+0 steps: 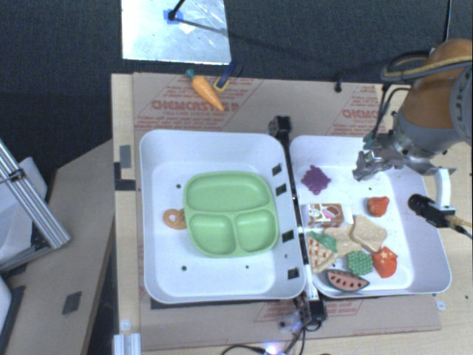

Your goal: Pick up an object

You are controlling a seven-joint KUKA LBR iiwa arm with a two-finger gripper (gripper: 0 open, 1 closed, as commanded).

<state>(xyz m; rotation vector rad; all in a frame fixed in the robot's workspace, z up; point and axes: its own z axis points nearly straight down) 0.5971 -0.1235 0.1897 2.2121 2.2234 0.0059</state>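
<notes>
Start at your gripper (363,170): it hangs over the upper part of the right bin (436,276), and from this angle I cannot tell how it is set, nor can you see any item in it.

Take the gripper as your landmark. The purple grape bunch (316,178) lies just to its left and slightly below, lying alone on bare floor, which in my judgement makes it the easiest pick. The small red piece (378,205) sits just below the gripper, a little to the right. Neither has a clear long axis; both are roughly round blobs, so wrist turn matters little.

Further down from the gripper the pile begins: a printed card (326,214), one bread slice (367,233), a pizza slice (319,252), a green waffle piece (359,262), a red tomato (385,262) and a watermelon slice (346,279) whose long axis runs left to right. These touch or overlap, so a grasp there risks a slip.

Well left of the gripper, the left bin (159,220) holds one green divided plate (229,212) and one pretzel (174,218) beside it. One carrot (206,92) lies outside both bins, up and far left.
</notes>
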